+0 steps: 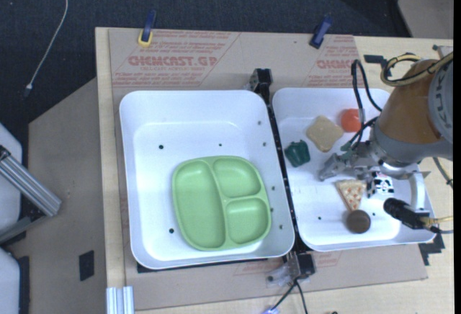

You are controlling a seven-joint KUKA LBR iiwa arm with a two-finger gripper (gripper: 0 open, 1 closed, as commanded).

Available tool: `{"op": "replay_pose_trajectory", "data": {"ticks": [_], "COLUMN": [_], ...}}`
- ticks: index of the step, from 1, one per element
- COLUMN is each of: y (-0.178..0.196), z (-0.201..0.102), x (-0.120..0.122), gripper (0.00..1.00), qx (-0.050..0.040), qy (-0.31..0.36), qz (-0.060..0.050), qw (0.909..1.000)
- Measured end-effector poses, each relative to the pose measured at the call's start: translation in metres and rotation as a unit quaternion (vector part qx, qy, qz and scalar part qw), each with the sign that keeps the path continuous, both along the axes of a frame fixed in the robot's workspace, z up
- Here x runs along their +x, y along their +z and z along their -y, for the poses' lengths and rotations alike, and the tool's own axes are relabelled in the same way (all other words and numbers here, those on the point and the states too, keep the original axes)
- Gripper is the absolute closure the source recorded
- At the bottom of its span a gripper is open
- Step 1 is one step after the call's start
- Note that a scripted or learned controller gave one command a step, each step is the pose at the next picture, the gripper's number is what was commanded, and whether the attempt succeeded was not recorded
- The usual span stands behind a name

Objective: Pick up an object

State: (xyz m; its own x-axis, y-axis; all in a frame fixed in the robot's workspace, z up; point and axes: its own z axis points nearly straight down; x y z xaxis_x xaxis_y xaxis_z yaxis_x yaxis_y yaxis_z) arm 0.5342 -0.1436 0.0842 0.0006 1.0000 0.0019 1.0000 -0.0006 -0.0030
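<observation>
In the right bin (317, 230) lie a tan bread-like piece (324, 132), a small orange-red object (351, 118), a dark green object (297, 154), a pizza-slice toy (352, 194) and a brown round piece (357, 221). My gripper (326, 168) hangs over the middle of this bin, pointing left. It sits between the tan piece and the pizza slice, just right of the green object. Its grey fingers stand open with nothing between them. The wrist hides part of the bin's right side.
The left bin (144, 125) holds a light green divided plate (220, 201). A black divider clamp (261, 79) sits between the bins at the back. Cables (360, 78) run along the arm at the right bin's far edge.
</observation>
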Motion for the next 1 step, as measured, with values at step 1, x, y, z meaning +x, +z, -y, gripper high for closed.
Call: {"op": "replay_pose_trajectory", "data": {"ticks": [1], "y": [0.0107], "z": [-0.0002], "x": [0.0007], "gripper": [1.00], "qx": [-0.0004], "qy": [0.000], "qz": [0.002], "qw": [1.0000]}}
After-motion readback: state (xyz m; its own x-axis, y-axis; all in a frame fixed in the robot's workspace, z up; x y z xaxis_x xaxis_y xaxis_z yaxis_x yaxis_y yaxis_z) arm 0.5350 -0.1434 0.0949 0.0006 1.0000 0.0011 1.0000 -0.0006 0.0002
